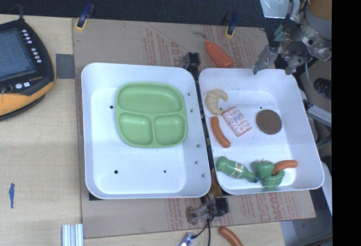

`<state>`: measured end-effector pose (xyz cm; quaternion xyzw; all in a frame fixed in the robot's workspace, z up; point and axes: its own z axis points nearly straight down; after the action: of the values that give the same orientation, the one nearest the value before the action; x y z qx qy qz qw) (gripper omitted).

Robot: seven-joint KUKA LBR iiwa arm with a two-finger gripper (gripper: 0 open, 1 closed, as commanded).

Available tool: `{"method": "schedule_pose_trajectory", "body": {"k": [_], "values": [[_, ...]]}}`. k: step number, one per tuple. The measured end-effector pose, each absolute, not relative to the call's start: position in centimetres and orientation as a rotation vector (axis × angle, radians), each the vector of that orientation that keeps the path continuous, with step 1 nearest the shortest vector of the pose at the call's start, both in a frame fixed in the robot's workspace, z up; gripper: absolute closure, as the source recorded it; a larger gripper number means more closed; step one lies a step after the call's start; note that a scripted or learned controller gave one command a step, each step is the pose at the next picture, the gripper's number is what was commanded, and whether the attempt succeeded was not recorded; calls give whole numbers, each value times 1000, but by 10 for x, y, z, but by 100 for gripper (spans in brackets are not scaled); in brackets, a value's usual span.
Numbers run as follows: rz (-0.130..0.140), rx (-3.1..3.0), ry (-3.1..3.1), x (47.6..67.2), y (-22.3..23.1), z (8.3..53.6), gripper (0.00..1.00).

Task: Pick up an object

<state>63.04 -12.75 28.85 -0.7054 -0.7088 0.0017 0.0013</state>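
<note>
Gripper (280, 62) sits above the far right corner of the right bin (293, 89), fingers spread apart, nothing between them. In the right bin: croissant (215, 100), red-and-white packet (236, 121), brown disc (268, 121), hot dog sausage (220, 131), green bottle (235, 169), green toy (267, 174) with an orange sausage (284, 166) lying on it. Left bin (96, 126) holds a green divided plate (151, 114). Carrot (218, 54) lies on the cardboard behind the bins

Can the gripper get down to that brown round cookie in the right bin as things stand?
Probably yes. The brown cookie lies flat on bare bin floor, apart from the wrapped candy, nothing over it. The gripper hovers at the right bin's far rim.
</note>
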Motion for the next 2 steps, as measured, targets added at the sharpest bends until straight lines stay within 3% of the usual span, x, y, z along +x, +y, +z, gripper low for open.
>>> {"method": "schedule_pose_trajectory", "body": {"k": [1, 2], "values": [[8, -2214, -2224, 594, -101, 152, 0], [4, -2217, -2229, 580, -96, 100, 0]]}}
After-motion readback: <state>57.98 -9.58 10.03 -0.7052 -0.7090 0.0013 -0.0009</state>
